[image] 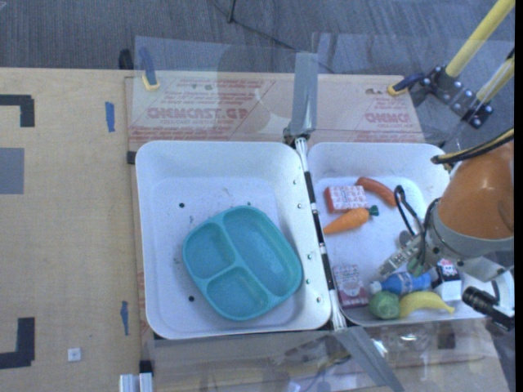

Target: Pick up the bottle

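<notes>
The bottle [406,283] is small and blue with a pale cap. It lies on its side near the front of the right bin [323,163], between a green lime [383,305] and a yellow banana [426,302]. My gripper [407,257] hangs just behind and above the bottle, very close to it. It reaches down from the grey wrist and orange band [482,196] at the right. The arm's body hides the bin's right side.
The right bin also holds a carrot [348,220], a red-and-white packet [346,196], an orange-red sausage-shaped toy [377,189] and a small packet [349,282] by the divider. The left bin [163,178] holds a teal divided plate [242,261].
</notes>
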Motion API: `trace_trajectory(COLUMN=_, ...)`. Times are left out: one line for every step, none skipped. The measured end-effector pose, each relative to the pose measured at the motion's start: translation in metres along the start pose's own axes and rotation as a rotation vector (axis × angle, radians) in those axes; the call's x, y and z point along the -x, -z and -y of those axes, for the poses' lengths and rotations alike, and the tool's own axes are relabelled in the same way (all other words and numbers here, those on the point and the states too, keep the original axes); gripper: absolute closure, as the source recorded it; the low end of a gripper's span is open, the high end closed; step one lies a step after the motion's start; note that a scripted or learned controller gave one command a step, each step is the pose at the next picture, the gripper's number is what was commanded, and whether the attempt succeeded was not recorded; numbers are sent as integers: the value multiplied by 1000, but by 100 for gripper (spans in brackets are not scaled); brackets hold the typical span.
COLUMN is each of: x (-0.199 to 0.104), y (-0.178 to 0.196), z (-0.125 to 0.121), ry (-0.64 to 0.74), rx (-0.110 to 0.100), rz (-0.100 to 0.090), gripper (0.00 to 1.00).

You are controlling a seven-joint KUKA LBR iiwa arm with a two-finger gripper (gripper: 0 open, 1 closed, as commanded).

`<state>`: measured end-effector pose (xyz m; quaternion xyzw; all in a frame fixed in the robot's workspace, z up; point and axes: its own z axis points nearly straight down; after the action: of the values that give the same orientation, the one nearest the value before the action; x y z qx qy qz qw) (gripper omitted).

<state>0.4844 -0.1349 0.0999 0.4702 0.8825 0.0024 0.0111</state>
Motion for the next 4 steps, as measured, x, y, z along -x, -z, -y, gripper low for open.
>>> trace_trajectory(x=-46, y=112, z=-32, ry=-332, rx=-16, rz=-14, gripper=100)
trace_trajectory(x=-3, y=88, z=-31, ry=-224, rx=-14, rz=-13, gripper=100)
trace_trajectory(x=-3, y=88, z=-31, ry=-224, rx=-14, rz=-13, gripper=0)
trace_trajectory(x=13, y=-12, z=8, ry=-214, rx=-9, rz=-11, gripper=0)
